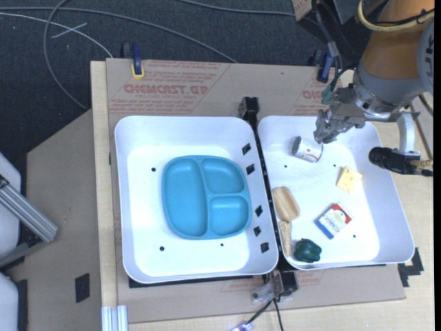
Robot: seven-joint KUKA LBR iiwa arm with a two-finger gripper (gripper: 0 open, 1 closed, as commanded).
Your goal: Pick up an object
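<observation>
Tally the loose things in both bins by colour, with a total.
Blue: 2, the divided plate and the small blue-and-red box
Yellow: 1, cheese wedge
Tan: 1, bread-like piece
Green: 1, dark lump
Grey and white: 1, small can
Total: 6

My single arm (396, 43) enters from the right side of the camera view, at the upper corner. Its broad orange band curves across the top, and below it the grey wrist section narrows and angles down toward the left. At the end sits my hand (326, 135), a dark metal piece pointing downward, tilted slightly leftward. It is low, in the upper part of the scene, right of centre. The tips are small and dark from this slanted height, so their spacing cannot be made out.
</observation>
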